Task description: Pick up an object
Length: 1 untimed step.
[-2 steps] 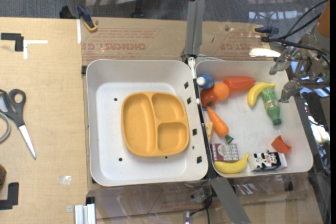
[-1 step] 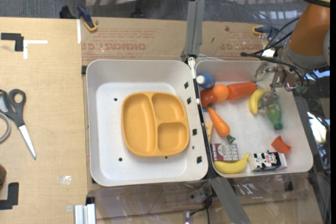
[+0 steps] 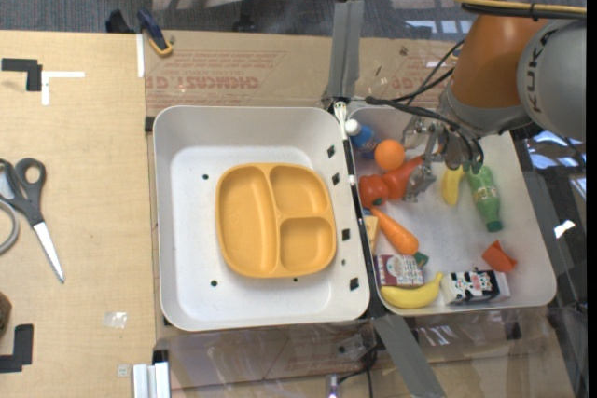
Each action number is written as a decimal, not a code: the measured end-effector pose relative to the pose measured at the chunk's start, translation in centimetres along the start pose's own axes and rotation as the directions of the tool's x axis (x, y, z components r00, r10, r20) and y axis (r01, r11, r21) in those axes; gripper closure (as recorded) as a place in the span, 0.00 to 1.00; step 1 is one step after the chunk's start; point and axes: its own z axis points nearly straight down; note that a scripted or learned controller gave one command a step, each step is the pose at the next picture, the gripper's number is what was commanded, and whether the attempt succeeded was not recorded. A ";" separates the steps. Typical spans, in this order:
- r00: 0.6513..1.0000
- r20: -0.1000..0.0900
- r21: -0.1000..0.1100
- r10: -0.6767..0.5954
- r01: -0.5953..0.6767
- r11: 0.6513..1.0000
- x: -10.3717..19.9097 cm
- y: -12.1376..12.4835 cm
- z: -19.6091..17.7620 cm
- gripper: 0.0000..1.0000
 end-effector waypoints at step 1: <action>0.986 -0.001 0.001 0.168 -0.168 0.986 2.8 1.6 0.1 0.00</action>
